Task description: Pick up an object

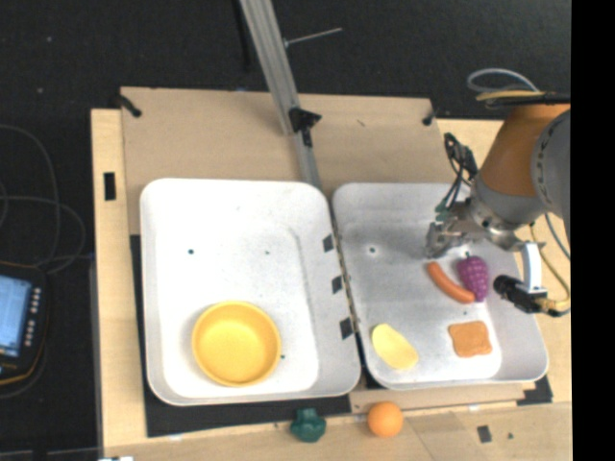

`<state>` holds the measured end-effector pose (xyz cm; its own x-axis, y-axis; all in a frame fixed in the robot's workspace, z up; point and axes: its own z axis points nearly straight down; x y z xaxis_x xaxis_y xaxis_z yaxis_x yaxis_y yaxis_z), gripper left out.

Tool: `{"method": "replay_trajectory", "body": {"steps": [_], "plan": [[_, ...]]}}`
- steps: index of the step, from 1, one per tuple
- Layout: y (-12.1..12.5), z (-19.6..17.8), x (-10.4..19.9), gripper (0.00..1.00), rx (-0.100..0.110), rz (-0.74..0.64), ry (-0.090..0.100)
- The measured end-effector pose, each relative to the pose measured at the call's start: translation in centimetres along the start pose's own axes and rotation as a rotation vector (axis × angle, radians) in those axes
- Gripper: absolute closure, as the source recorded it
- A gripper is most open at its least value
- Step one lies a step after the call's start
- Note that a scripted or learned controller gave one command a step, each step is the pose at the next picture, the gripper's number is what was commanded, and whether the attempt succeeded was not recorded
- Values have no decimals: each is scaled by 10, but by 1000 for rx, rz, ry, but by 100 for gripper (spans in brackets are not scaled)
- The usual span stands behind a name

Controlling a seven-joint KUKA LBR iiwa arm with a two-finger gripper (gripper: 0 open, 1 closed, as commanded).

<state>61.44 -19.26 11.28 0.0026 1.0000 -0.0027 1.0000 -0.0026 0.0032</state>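
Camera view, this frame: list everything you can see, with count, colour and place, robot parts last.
White bins: 2, side by side on the bench.
Bowl: 1, yellow, left bin, near corner.
Sausage-shaped toy: 1, orange, right bin, just below the gripper.
Grape bunch: 1, purple, right bin, beside the sausage-shaped toy.
Flat square piece: 1, orange-brown, right bin, near edge.
Oval piece: 1, pale yellow, right bin, near edge.
Ball: 1, orange, on the bench in front of the bins.
Small object: 1, dark green, on the bench beside the ball.
Handheld screen: 1, dark, left edge.
Arm: 1, grey with orange band, from the right.
Gripper: 1, over the right bin.
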Motion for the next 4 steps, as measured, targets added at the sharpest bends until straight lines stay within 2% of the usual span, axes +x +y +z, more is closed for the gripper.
{"method": "replay_trajectory", "body": {"steps": [3, 4], "plan": [[-7, -142, -3, 100, -5, -5, 0], [-1, -133, 54, 100, 1, -9, 3]]}}
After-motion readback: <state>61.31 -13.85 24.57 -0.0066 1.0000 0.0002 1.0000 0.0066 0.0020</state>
